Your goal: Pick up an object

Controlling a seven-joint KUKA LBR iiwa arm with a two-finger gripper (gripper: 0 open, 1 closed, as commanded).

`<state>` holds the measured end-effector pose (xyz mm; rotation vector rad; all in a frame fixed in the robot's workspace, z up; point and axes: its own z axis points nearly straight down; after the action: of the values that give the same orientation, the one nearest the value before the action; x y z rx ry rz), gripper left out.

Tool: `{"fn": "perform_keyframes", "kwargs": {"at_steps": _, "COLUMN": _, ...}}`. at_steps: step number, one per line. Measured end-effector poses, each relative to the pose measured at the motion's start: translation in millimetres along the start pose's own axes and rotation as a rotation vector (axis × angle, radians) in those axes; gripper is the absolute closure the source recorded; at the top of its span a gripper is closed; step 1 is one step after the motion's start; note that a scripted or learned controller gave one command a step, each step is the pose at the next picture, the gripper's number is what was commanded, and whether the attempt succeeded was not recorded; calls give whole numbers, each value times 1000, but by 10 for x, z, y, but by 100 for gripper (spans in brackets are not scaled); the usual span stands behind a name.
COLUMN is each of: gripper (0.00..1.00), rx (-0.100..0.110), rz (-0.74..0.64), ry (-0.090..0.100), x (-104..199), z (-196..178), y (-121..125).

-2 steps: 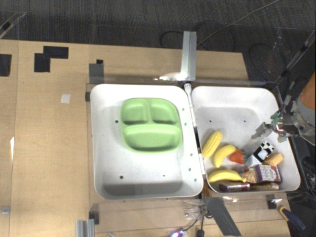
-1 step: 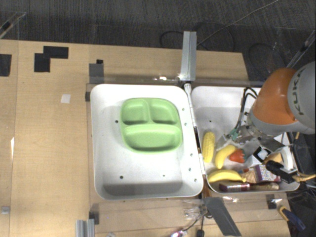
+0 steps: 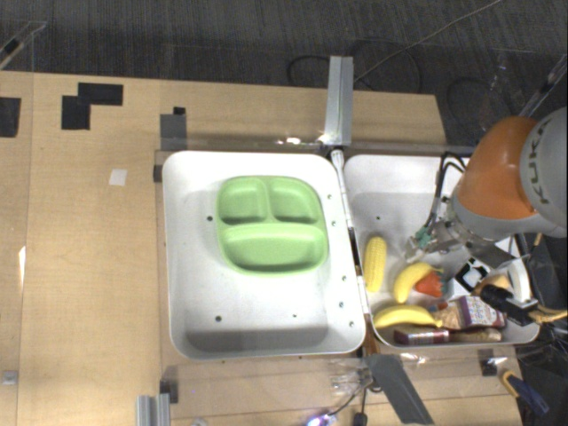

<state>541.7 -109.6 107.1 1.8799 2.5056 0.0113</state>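
The end effector hangs low in the right white bin, just above a small curved yellow banana; its opening cannot be told. A yellow corn cob lies near the bin's left wall; the far half is bare.

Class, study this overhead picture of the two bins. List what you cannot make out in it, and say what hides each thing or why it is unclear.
1. Gripper: too small and cluttered to tell whether it is open or shut, camera view.
2. Right bin: its right part is hidden under the arm.
3. Packet: its label is too small to read.
4. Red item: partly covered by a banana; what it is stays unclear.
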Motion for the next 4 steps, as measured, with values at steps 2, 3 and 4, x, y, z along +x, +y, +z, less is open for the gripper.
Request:
{"fn": "perform_keyframes", "kwargs": {"at_steps": 2, "gripper": 100, "rx": 5, "rz": -362, "ry": 3, "x": -131, "z": -497, "y": 261}}
{"fn": "perform_keyframes", "kwargs": {"at_steps": 3, "gripper": 100, "rx": 3, "rz": -499, "ry": 1, "x": -561, "z": -496, "y": 496}}
{"fn": "perform_keyframes", "kwargs": {"at_steps": 4, "gripper": 0, "rx": 3, "rz": -499, "ry": 1, "x": -561, "z": -495, "y": 496}}
